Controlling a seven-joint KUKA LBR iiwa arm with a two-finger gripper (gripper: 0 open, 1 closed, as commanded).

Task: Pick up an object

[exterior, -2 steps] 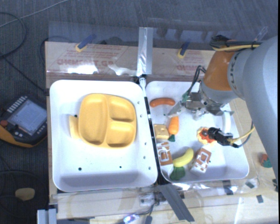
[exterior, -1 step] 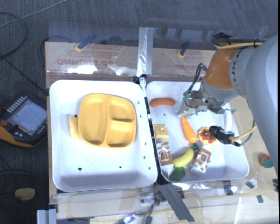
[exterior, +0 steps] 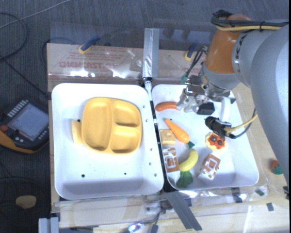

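My gripper (exterior: 196,102) hangs over the back of the right bin (exterior: 242,171), beneath the orange-banded wrist (exterior: 222,52). Just to its left an orange sausage (exterior: 165,106) lies on the bin floor, apart from it. A carrot (exterior: 177,130) lies in front of the gripper, pointing toward the bin's middle. Nearer the front are a yellow banana (exterior: 189,159) with a green piece (exterior: 184,179) at its end, a white carton (exterior: 209,166), and a small orange block (exterior: 216,141). Two small printed boxes (exterior: 169,149) rest against the bin's left wall.
The left bin (exterior: 63,178) holds a yellow divided plate (exterior: 110,124). A metal divider (exterior: 150,52) runs between the bins at the back. Cables loop from the wrist over the right bin's right side (exterior: 237,127). A handheld pendant (exterior: 24,125) lies off the bench at left.
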